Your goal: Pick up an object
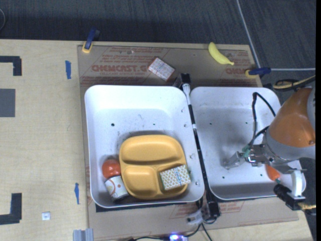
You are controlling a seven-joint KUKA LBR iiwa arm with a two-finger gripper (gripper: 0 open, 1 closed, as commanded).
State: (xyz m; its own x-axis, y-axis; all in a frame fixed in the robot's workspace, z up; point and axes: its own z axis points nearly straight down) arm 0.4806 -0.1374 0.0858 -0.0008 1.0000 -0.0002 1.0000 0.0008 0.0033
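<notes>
End effector (233, 159): low in the right bin (220, 109), pointing left; whether it's spread or pinched, I cannot tell from here.
Nearest object: small orange piece (272, 172), just right of the end effector and under the wrist, partly hidden, long axis unclear.
Other candidates: all well left of the end effector in the left bin (130, 102). Yellow divided tray (145, 159), long axis left to right; patterned packet (175, 177) resting on it; red-and-white ball toy (114, 177) touching the tray's far edge.
Count: two bins, one arm, one tray, one packet, one toy, one orange piece.
Counter extras: one banana (220, 54), one small box (160, 68), both beyond the bins.
</notes>
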